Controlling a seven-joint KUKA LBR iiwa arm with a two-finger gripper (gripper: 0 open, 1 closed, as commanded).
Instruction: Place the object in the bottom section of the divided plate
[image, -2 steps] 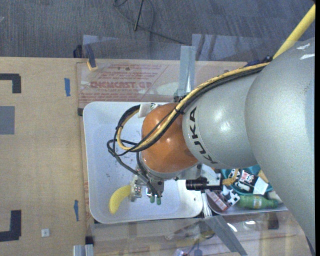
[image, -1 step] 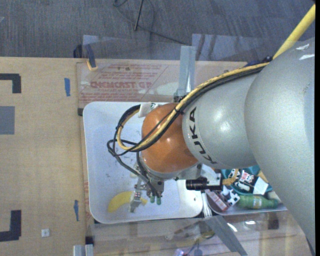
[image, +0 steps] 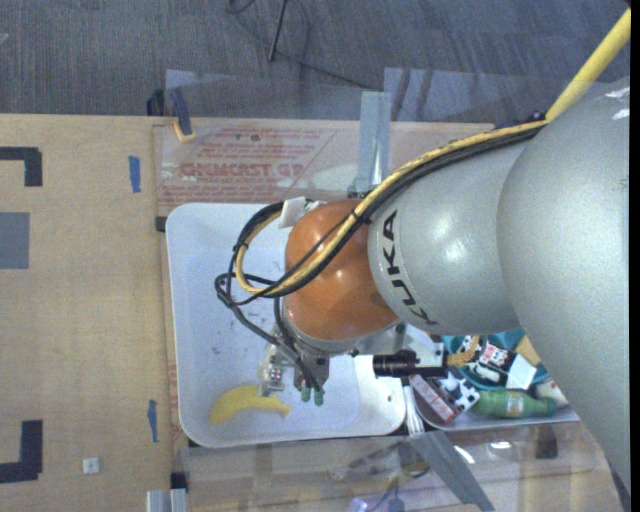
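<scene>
1. Fingertips green-tipped, close together with a narrow gap, nothing visible between them. The gripper hangs over the floor of the left bin, toward its near edge.
2. Left of the bins: bare wooden bench with black corner marks and blue tape bits, lots of open room.
3. Left bin: its left half is open white floor, some dark scuffs mid-floor. A yellow banana lies flat near the near-left corner, just left of the fingertips, not touching them.
4. Arm with its orange band covers the right half of that bin; cables loop off its left side.
5. Right bin: mostly under the arm. Visible strip is crowded — a green bottle, a maroon-rimmed dish, and teal and patterned items I can't identify.
</scene>
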